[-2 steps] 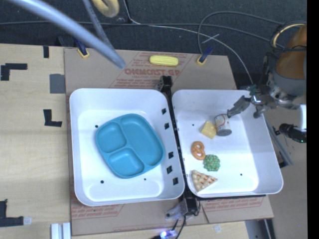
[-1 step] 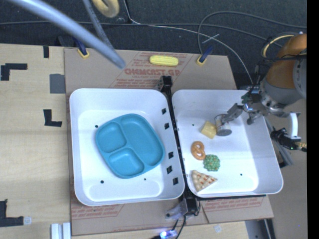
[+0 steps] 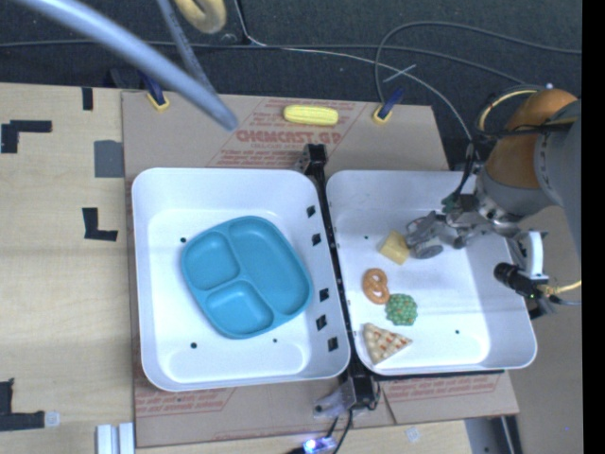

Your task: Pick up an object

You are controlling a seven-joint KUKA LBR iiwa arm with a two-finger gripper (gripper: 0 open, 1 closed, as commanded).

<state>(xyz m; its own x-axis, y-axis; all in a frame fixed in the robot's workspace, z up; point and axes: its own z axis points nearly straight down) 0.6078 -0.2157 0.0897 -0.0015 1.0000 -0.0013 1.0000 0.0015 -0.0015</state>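
While the arm (image 3: pixel 529 154) reaches in from the right over the right bin (image 3: pixel 473 348), the gripper (image 3: pixel 423 237) sits low just beside the yellow cheese wedge (image 3: pixel 394 247), on the wedge's right. Finger state cannot be read: the tip is a grey blur against the white floor, and nothing is visibly held. Judgement: this placement suits an approach on the wedge, the nearest candidate for the pick.

Layout, taking the wedge as landmark:
- Pretzel (image 3: pixel 375 286): just below the wedge, apart from it.
- Green broccoli piece (image 3: pixel 401 308): below and slightly right of the wedge, close beside the pretzel.
- Pizza slice (image 3: pixel 384 342): furthest below the wedge, near the bin's front-left corner.
- Blue divided plate (image 3: pixel 246 275): well to the left of the wedge, lying flat in the left bin (image 3: pixel 161 348), nothing on it.
- Yellow corn-like item (image 3: pixel 310 115): well above and left of the wedge, outside both bins on the cardboard sheet (image 3: pixel 416 140).

The four small items cluster along the right bin's left half, leaving clear floor on the arm's side, so a sideways entry meets the wedge first. Risk, as a guess: the wedge may slide on the smooth floor if nudged rather than straddled.
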